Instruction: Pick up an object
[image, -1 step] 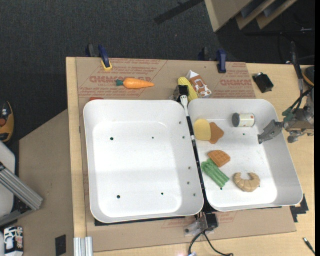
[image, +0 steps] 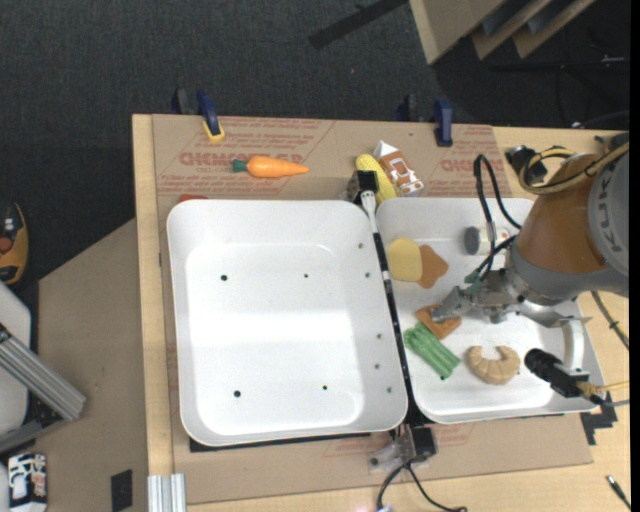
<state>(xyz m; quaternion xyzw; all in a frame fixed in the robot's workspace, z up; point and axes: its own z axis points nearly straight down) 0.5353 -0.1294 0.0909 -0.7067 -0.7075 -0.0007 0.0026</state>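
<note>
My gripper (image: 456, 303) reaches in from the right and sits low in the right bin (image: 520, 405), near its left side. An orange flat piece (image: 437, 322) lies just below and left of the gripper tip, touching it or very close. A green ridged piece (image: 432, 351) lies at the front left of this bin, with a tan croissant (image: 494, 363) to its right. A yellow and brown piece (image: 414, 261) lies further back. A small grey object (image: 470, 239) rests near the back wall.
The left bin (image: 200, 240) stands beside the right one. Behind the bins, on the cardboard, lie an orange carrot (image: 272, 167), a yellow item (image: 372, 172) and a small brown and white carton (image: 403, 173). Blue clamps (image: 443, 122) hold the back edge.
</note>
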